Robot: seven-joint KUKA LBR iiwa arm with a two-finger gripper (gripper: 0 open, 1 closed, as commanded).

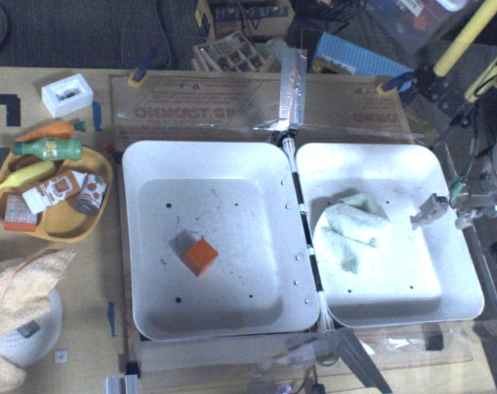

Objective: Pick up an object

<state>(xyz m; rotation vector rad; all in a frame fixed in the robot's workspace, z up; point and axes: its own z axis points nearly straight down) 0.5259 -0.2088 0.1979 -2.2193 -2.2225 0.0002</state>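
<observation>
Nearest the camera, the left shallow white plastic bin (149, 179) holds a small orange cube (202, 257) lying on its floor a little left of centre, with a dark grey scrap just beside it at its upper left. Across the divider, the right shallow white plastic bin (445, 302) holds a crumpled pale-green and white cloth (352, 226) in its left half. Further right, over that bin's right rim, hangs the grey two-finger gripper (429, 210), apart from the cloth and with nothing between it and the bin floor; whether its pincer stands wide or narrow I cannot tell.

No object is yet picked. The cloth is the nearer target: a good grasp likely means centring above a raised fold, descending straight, and closing on a ridge rather than flat fabric. Beyond the bins, a yellow bowl of toy food (51, 220) sits on the wooden bench.
</observation>
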